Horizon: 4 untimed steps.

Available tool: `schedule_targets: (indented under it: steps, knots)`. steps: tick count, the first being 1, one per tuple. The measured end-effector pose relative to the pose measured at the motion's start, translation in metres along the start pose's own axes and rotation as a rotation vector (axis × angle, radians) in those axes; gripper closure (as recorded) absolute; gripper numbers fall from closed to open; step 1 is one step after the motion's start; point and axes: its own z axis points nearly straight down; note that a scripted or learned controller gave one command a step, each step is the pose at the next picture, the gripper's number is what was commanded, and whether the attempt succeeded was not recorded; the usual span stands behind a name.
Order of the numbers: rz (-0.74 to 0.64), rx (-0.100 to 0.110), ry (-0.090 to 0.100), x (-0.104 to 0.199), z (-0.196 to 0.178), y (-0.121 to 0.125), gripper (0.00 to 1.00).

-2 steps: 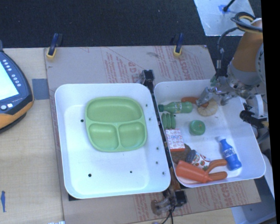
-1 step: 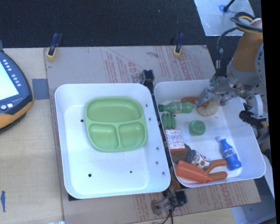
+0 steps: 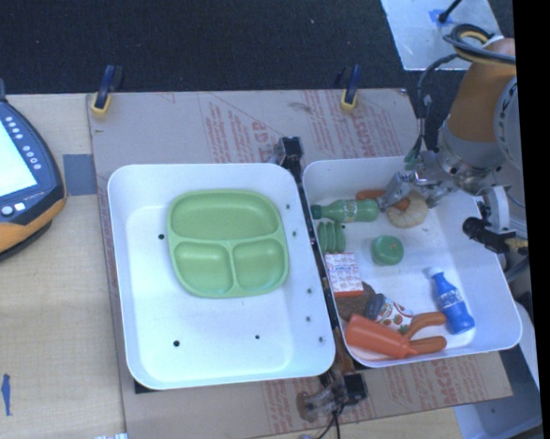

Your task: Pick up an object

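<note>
Tan round object (image 3: 408, 214), far end of the right bin (image 3: 498, 339), beside a green bottle (image 3: 348, 211). Gripper (image 3: 410, 187) directly over it; finger state cannot be told. Green divided plate (image 3: 228, 242) occupies the left bin (image 3: 144, 354).

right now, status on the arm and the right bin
Gripper low over right bin's far end, above a tan round item. Nothing seen held. Green bottle and green lid close by; left bin has green tray.

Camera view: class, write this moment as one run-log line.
gripper: over right bin | nearest: tan round object | hold: cannot tell | left bin: green tray
</note>
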Motion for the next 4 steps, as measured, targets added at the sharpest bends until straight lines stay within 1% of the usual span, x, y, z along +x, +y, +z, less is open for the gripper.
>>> schedule_targets:
  steps: [2,4]
  knots:
    - [-0.001,0.004,0.000,0.030,0.000,0.000,0.00]
    - [-0.002,0.008,0.001,0.042,0.000,-0.001,0.00]
